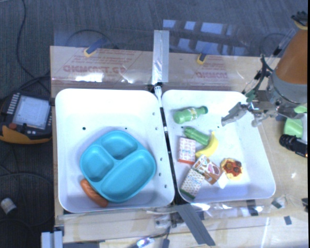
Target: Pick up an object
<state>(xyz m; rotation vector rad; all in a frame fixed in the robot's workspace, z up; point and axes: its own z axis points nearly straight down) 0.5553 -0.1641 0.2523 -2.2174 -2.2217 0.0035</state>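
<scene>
Gripper (244, 113) at 3 o'clock over right bin (258, 154), jaws spread, holding nothing; green bottle (190, 113) lies at its 9 o'clock, well apart; likely light, rigid, slick; best pinched across mid-body

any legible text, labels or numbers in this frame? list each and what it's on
None can be read for certain.
Cardboard backing behind the bins: red printed lettering, two patches, too blurred to read.
Small cartons in the right bin: printed graphics, too small to read.
Green bottle: label not legible.
Handheld pendant on the floor at left: lit screen, nothing readable.
</scene>
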